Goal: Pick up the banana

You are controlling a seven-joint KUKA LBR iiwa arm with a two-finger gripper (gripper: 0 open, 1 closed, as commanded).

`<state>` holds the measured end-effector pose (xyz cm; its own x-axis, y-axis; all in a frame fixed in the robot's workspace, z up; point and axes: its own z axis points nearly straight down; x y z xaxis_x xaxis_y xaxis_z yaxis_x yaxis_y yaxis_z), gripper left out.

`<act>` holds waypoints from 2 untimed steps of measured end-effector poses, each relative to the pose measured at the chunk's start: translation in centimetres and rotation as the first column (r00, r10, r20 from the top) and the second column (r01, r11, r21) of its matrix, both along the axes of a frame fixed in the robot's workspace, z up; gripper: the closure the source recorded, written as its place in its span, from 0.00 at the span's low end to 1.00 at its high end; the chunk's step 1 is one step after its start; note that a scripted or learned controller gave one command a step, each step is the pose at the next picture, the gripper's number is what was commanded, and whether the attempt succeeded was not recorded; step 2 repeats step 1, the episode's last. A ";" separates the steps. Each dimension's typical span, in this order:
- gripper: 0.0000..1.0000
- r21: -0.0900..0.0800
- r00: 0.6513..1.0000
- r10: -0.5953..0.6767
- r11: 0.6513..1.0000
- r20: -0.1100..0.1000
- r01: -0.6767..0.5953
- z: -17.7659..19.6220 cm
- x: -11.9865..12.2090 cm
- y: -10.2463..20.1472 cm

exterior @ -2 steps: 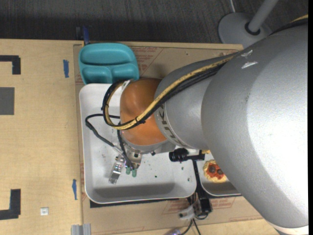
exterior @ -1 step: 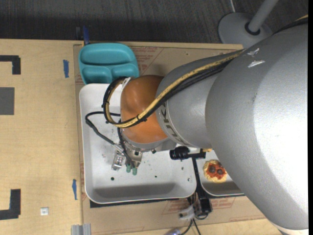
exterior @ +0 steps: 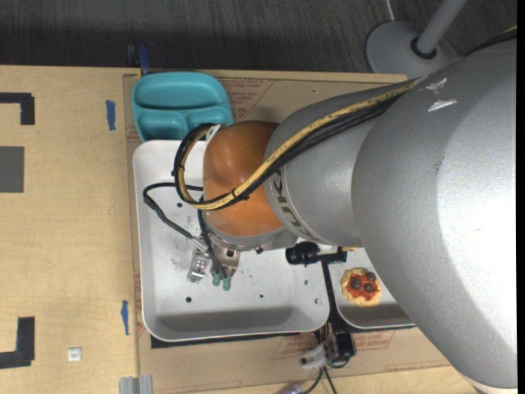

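Banana, the object to be lifted: its place cannot be told, since the arm [exterior: 394,212] covers much of the left bin [exterior: 156,220] and most of the right bin [exterior: 385,325]; its heading and long axis likewise cannot be read. By judgement it should handle as a light, curved, smooth-skinned body, somewhat slippery and prone to roll, best taken across its middle with the closing direction square to its long axis. The gripper [exterior: 215,274] sits low over the left bin's floor, below the orange band [exterior: 238,179]; whether it is wide or narrow cannot be told, and nothing is seen held in it. A teal tray [exterior: 179,105] lies at the left bin's far edge, and a small pizza-like toy [exterior: 361,286] rests in the right bin.
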<state>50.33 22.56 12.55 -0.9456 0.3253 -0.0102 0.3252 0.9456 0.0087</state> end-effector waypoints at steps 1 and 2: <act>1.00 0.002 1.000 0.000 1.000 0.004 0.000 1.0 0.1 0.0; 1.00 0.002 1.000 0.000 1.000 0.004 0.000 1.0 0.1 0.0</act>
